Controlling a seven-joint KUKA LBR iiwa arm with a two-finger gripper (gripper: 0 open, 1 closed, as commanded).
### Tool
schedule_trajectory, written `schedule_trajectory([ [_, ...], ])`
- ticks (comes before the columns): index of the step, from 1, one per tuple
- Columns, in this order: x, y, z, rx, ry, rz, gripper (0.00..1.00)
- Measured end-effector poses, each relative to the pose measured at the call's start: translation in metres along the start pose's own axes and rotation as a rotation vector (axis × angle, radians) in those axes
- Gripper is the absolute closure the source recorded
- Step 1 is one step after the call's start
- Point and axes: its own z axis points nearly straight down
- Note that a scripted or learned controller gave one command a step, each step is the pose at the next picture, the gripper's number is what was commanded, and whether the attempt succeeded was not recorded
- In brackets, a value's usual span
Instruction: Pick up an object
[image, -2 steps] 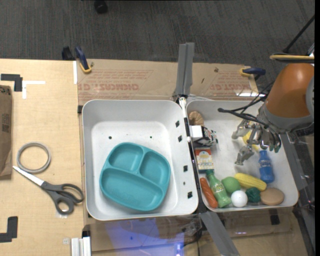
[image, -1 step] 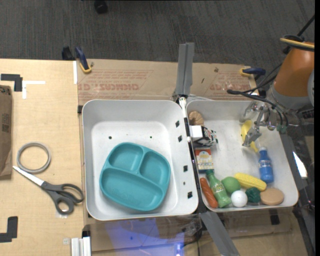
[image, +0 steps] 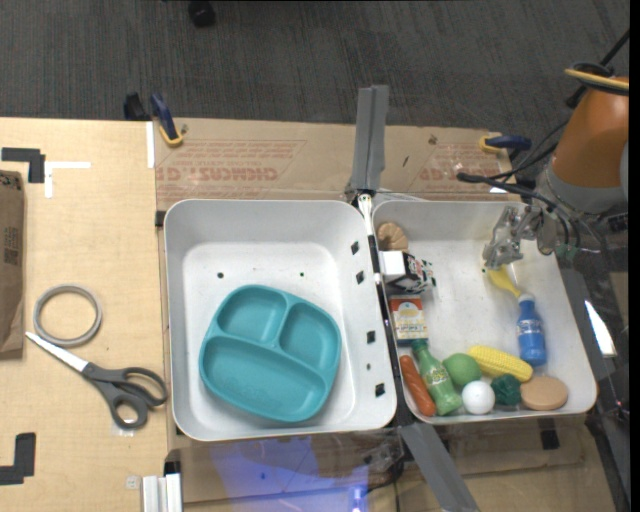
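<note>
1. Nearest you, toys crowd the right bin (image: 575, 330): corn (image: 500, 362), white ball (image: 479, 397), blue bottle (image: 531, 335).
2. Farther back, your end effector (image: 503, 250) hovers just above a yellow banana (image: 505, 280); I judge this the approach step.
3. You cannot tell its opening; nothing visibly held. Next: descend squarely and grip.

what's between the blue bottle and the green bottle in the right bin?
In the camera view, the corn cob and the green ball lie between the blue bottle and the green bottle.
</note>
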Motion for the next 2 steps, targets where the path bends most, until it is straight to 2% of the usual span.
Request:
schedule_trajectory([
  [1,0.0,0.0,0.0,0.0,0.0,0.0,0.0],
  [2,0.008,0.01,0.012,-0.001,0.01,0.029,0.0],
])
